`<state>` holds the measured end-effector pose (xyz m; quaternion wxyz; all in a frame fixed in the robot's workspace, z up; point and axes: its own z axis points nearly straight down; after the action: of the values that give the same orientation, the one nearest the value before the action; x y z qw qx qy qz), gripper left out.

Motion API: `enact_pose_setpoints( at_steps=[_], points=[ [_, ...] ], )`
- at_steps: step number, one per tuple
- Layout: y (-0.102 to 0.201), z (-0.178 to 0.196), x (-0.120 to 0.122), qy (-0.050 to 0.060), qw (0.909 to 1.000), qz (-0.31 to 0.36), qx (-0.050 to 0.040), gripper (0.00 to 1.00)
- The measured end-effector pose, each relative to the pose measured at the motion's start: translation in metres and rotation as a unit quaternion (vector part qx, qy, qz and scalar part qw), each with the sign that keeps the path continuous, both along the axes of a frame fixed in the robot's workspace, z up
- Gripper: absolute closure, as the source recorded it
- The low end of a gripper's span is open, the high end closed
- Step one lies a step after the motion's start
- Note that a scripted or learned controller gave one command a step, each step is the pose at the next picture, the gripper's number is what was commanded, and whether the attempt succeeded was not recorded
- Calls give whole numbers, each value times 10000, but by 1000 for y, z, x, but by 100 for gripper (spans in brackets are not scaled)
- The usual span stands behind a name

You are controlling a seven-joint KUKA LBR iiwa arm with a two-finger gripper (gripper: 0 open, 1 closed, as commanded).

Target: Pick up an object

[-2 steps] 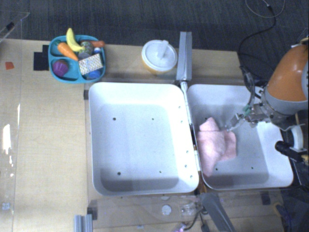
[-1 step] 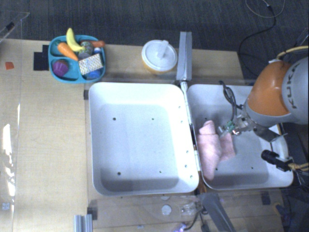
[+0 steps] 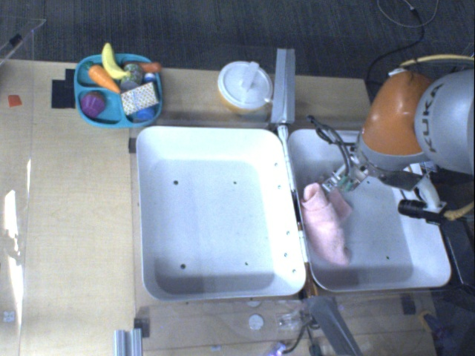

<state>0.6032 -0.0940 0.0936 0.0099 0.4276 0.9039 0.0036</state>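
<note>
A pink folded cloth point(image 3: 325, 225) lies in the right bin point(image 3: 386, 265), along its left wall. My gripper point(image 3: 343, 182) reaches down from the right and sits at the cloth's upper right end, touching or just above it. The wrist and cables hide the fingertips. The grey arm with its orange band point(image 3: 397, 113) hangs over the bin's far right part.
The left bin point(image 3: 215, 206) stands beside the right one, with a metal divider post point(image 3: 283, 87) between them at the back. A blue tray of toy food point(image 3: 119, 89) and a white lidded cup point(image 3: 245, 86) sit behind the bins on the bench.
</note>
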Motion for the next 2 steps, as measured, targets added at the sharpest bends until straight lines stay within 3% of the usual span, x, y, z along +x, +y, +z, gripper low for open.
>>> enact_pose_setpoints(
  at_steps=[1,2],
  points=[
    [-30,-1,3,8,9999,-162,8,0],
    [-35,93,-22,29,9943,1067,-19,0]
  ],
)
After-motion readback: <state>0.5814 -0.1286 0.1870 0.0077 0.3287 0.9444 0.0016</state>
